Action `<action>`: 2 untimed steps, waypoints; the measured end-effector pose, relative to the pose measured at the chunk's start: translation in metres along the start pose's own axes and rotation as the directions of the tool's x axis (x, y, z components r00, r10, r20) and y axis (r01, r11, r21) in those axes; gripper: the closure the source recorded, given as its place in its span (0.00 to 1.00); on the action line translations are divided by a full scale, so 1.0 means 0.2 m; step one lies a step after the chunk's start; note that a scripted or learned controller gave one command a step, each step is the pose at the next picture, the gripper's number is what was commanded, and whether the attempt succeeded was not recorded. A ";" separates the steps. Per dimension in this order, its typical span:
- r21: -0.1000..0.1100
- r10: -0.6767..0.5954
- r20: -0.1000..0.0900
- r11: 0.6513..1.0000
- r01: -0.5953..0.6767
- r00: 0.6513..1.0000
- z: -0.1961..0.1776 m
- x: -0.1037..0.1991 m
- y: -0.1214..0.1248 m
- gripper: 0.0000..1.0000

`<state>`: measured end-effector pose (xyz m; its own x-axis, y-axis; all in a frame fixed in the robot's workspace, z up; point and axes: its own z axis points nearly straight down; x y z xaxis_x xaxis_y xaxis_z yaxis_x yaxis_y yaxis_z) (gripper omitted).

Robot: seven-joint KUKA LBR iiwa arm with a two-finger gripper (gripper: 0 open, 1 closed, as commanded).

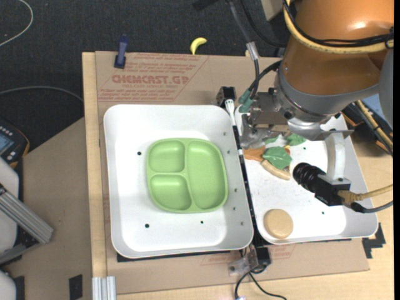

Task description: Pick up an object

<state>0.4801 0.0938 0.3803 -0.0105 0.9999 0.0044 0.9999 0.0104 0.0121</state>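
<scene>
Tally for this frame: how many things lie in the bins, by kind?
Green plate: 1
Tan disc: 1
Green-topped piece: 1
Orange piece: 1
White curved piece: 1
Total: 5 in sight

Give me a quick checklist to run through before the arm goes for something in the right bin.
1. Gripper over the right white bin: ok. The gripper sits low near the bin's far left corner.
2. Target close by: ok. A flat green and tan toy piece lies just below the gripper in the view.
3. Target free of neighbours: not ok. A small orange piece lies right beside it.
4. Something already gripped: cannot tell. The arm's body hides it.
5. Backup target: ok. A tan round disc lies alone near the bin's front edge.
6. Green divided plastic plate out of the way: ok. It lies flat in the left white bin.
</scene>
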 end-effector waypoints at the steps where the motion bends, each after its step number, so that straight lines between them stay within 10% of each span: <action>1: 0.009 0.009 0.005 1.000 -0.009 1.000 -0.02 -0.02 0.00 1.00; 2: 0.007 0.008 0.005 1.000 -0.008 1.000 -0.08 -0.02 0.00 1.00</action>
